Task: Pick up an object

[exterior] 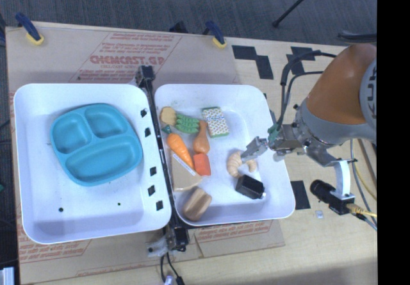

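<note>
The right bin (272, 117) holds several toy foods. A tan croissant (234, 162) lies at its right-middle, with a black block (250, 186) just in front of it. My gripper (254, 149) reaches in from the right and hovers low over the croissant's right end, touching or nearly touching it. Nothing is visibly held. Further left lie an orange carrot (179, 147), a red-orange block (202, 164), a brownish pear-shaped piece (202, 139), a green vegetable (187, 123) and a checkered yellow-green piece (216, 122).
A bread roll (195, 202) sits at the right bin's front left, and a small yellow piece (168, 115) near its back left. The left bin (25, 168) carries a blue divided plate (96, 143). Blue clamps (216, 32) hold the cardboard at the back.
</note>
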Robot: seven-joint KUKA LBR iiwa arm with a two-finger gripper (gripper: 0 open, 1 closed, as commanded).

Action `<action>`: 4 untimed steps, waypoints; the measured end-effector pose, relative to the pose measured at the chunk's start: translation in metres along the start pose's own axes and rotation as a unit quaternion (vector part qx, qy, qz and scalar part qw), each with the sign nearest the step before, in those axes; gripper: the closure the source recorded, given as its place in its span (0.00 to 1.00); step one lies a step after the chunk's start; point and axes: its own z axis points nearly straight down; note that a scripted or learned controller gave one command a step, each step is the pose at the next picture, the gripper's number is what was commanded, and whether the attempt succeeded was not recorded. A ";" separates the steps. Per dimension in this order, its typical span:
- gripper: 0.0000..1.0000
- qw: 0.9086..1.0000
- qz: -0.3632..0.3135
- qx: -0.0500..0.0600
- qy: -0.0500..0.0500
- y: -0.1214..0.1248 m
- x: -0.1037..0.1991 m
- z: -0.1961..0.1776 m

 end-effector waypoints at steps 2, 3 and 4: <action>0.00 0.999 -0.045 0.000 0.000 0.164 0.090 0.145; 0.00 0.999 -0.042 0.000 -0.001 0.115 0.086 0.145; 1.00 0.999 -0.044 0.001 0.000 0.115 0.086 0.135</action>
